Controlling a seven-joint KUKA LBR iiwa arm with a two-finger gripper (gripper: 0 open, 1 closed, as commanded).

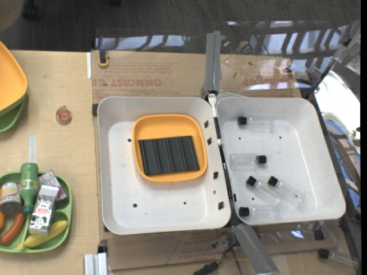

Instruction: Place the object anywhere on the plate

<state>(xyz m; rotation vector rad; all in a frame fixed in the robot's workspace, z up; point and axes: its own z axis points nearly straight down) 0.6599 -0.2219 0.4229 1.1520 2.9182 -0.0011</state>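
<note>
Nearest you, the green tray (57, 234) of toy food sits at the bench's (57, 148) left front. In the right bin (321, 153) lie clear tubes (248, 160) with black caps, scattered apart. In the left bin (114, 205) the orange plate (143, 132) carries a dark ribbed block (169, 155) lying flat at its middle. You cannot tell the tool's state here.

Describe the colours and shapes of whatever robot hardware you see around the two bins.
A grey metal post stands behind the seam between the left white bin and the right white bin. A grey bar slants out at the front. Small black clips line the seam.
</note>
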